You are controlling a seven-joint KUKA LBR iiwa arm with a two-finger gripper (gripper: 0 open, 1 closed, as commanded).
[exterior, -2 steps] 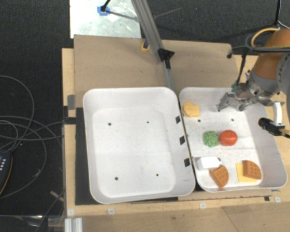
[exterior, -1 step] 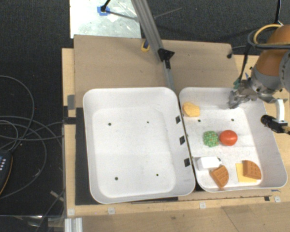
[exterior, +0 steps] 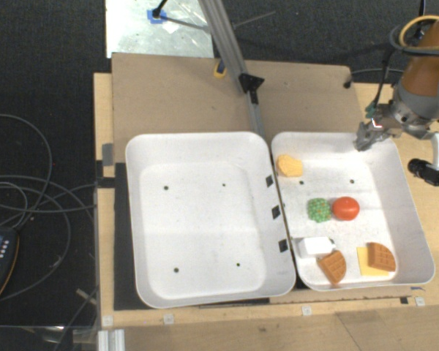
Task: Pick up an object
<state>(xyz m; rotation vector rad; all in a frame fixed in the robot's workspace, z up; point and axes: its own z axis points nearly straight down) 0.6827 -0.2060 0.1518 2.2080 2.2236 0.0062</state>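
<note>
While the jaws hover at the bin's far corner, the tomato lies well apart.

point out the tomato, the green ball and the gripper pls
tomato [exterior: 345, 208], camera view, middle of its red top.
green ball [exterior: 319, 210], camera view, centre of its bumpy surface.
gripper [exterior: 365, 140], camera view, fingertip end over the right bin's far corner.

Two shallow white plastic bins, smooth, slight sheen. Tan worktop, matt, looks like board or cardboard. Round red tomato-like piece, glossy plastic. Green ball, bumpy surface. Two brown waffle-patterned pieces, ridged. Grey metal pole, smooth.
</note>
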